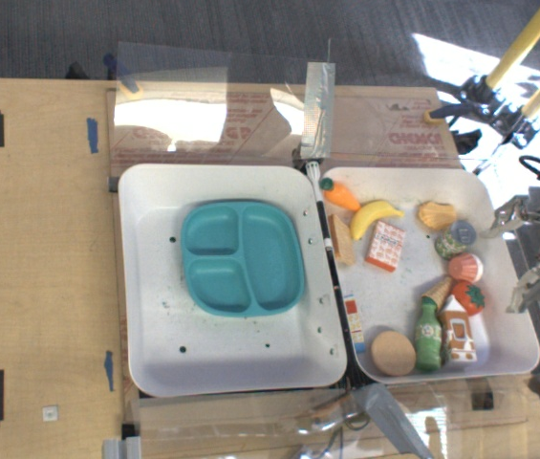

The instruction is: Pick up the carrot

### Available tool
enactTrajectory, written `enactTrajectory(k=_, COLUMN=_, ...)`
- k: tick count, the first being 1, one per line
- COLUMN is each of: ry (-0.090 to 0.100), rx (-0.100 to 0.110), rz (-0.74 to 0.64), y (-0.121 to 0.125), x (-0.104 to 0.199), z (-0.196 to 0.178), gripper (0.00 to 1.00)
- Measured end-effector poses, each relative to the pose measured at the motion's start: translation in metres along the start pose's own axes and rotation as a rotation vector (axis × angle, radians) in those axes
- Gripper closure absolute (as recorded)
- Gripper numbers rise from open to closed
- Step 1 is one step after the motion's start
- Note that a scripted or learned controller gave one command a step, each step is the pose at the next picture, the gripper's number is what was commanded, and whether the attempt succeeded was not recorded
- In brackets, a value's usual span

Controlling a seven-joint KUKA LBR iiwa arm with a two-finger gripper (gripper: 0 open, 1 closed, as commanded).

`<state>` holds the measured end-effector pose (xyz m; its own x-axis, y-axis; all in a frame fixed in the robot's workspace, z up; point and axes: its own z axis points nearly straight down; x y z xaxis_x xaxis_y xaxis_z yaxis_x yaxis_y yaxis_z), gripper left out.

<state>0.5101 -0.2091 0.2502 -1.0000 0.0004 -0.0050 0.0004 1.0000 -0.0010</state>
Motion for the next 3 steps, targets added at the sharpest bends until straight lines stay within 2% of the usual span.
enactTrajectory(k=1, ry=0.009, rx=-0.003, rz=0.125, y=0.043, x=0.024, z=0.105, gripper=0.0)
enactTrajectory(k=2, ry=-0.005, rx=-0.007, rz=0.481, y=0.048, x=0.025, z=0.148, gripper=0.0)
enactTrajectory(k=3, ry=-0.001, rx=-0.002, rz=0.749, y=0.099, x=0.024, z=0.162, gripper=0.0)
